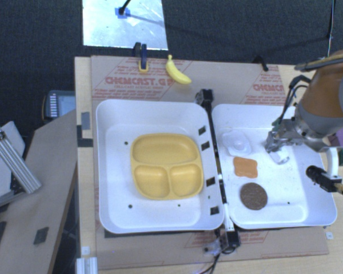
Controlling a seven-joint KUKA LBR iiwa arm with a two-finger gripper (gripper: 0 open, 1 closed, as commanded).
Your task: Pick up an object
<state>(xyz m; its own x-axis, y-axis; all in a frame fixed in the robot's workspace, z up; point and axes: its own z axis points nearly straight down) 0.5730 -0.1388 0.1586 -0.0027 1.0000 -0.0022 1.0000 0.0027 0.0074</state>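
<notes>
While the hand [278,149] hovers, grip unreadable, a flat orange piece [245,166] lies beside a round brown disc [254,196].

Red block lettering reading "CHEMCAST" is showing on the brown cardboard sheet [228,76] that is lying under the two white bins. One printing is sitting at about 11 o'clock in the camera view, just behind the left bin [111,170], where "CHEMCAST" is followed by letters that look like "G", before a yellow toy banana [177,72] is covering the rest. A second printing is running at about 1 o'clock, behind the right bin [320,210], slanted and partly cut off by the arm. More red marks are peeking out along the cardboard's front edge at 6 o'clock, too small to read.
</notes>
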